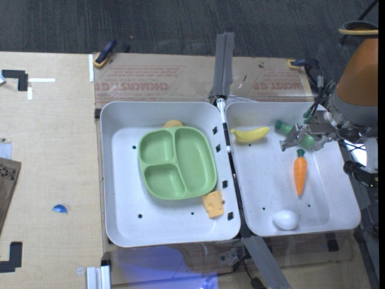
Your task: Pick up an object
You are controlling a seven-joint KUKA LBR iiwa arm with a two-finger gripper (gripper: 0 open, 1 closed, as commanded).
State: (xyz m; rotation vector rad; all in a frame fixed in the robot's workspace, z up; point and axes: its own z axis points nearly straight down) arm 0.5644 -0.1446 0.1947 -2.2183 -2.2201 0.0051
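Note that the gripper (296, 138) hangs in the right bin (337, 221) between banana (251, 134) and carrot (300, 173), its opening indiscernible, a green object (283, 126) partly hidden behind it.

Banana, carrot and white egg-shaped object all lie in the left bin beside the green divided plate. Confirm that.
Wrong bin. The camera view shows the banana, carrot and white egg-shaped object lying in the right bin. The green divided plate sits in the left bin, apart from them.
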